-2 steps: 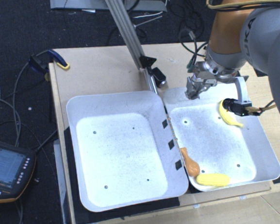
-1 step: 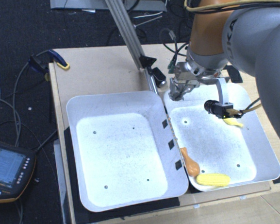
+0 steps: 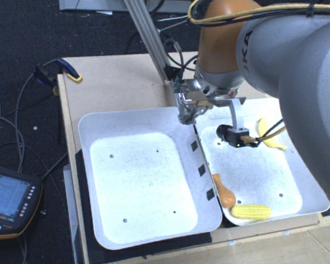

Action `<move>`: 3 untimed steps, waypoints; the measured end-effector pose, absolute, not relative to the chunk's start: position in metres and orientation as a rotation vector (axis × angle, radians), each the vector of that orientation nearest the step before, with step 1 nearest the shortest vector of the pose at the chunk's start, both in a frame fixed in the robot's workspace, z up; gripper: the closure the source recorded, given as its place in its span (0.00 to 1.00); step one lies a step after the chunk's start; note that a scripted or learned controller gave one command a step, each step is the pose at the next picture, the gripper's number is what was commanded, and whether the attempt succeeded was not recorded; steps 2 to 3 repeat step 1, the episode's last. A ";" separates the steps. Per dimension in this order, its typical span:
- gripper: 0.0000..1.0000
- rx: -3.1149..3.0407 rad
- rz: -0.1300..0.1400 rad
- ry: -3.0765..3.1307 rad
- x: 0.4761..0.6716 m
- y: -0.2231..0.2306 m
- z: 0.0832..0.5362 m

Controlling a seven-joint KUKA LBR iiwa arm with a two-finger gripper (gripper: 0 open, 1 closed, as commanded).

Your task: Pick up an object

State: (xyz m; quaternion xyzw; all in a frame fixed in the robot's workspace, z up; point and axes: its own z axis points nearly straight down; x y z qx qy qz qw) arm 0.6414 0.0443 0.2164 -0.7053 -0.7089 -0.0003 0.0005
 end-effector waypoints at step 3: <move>1.00 -2.217 -0.002 -2.226 0.636 0.088 0.228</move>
